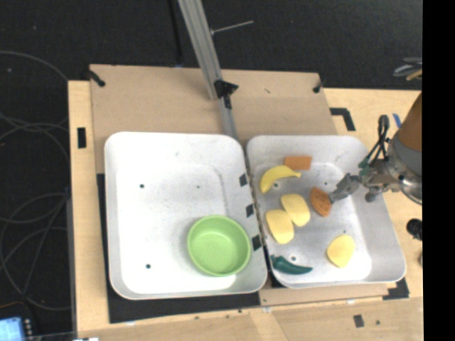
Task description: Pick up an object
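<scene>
Camera view, L bin (142,162) w/ green bowl (219,244), R bin (380,251) w/ banana (276,176), gripper (340,191) fingers unclear

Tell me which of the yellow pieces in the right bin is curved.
The banana, lying near the top of the right bin just below the orange block. It is bent like a crescent; the other three yellow pieces are rounded lumps.
</scene>
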Action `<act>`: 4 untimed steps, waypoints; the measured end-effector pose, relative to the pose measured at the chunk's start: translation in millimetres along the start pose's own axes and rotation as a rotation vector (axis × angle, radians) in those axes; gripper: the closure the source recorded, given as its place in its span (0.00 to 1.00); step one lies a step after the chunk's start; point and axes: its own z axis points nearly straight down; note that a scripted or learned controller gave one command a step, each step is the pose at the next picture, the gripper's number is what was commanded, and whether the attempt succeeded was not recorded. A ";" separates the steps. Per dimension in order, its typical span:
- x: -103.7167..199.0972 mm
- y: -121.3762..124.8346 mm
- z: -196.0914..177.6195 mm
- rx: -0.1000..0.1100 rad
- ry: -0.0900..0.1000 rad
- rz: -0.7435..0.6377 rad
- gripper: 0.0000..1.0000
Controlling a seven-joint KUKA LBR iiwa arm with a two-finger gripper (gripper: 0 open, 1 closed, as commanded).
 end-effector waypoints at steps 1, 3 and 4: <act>0.1 0.1 0.0 0.000 0.000 0.001 0.00; 2.6 6.9 99.4 0.002 -0.004 0.004 0.00; 2.2 8.4 87.5 -0.003 -0.003 0.006 1.00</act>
